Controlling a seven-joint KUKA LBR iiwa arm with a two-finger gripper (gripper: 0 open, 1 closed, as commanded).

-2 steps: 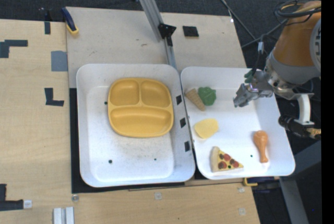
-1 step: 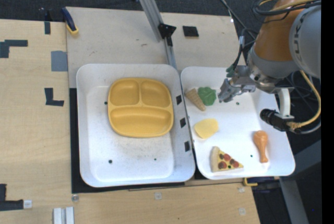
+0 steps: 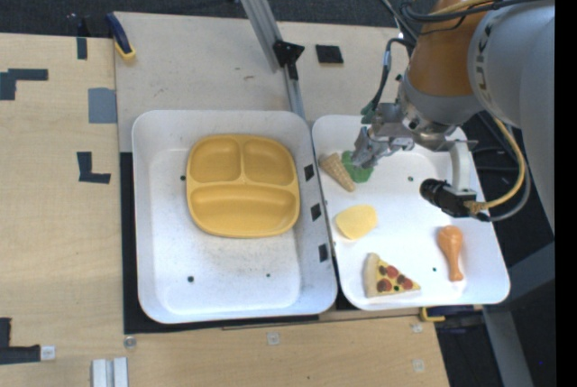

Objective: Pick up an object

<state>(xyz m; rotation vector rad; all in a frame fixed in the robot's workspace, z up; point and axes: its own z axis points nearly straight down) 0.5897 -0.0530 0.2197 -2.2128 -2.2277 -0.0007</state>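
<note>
My gripper (image 3: 364, 158) hangs low over the back left corner of the right bin (image 3: 410, 236), directly above the green end of a tan cone-shaped toy (image 3: 339, 171). The cone lies on the bin floor against the left wall, and its green tip is partly hidden under the gripper. Also in this bin are a pale yellow rounded piece (image 3: 355, 221), a pizza slice (image 3: 388, 277) at the front, and an orange drumstick (image 3: 452, 252) at the right.
The left bin (image 3: 171, 272) holds a yellow divided plate (image 3: 242, 185). A metal pole (image 3: 261, 6) slants down to the bins' back edge. Black cabling (image 3: 446, 196) hangs from the wrist over the right bin.
</note>
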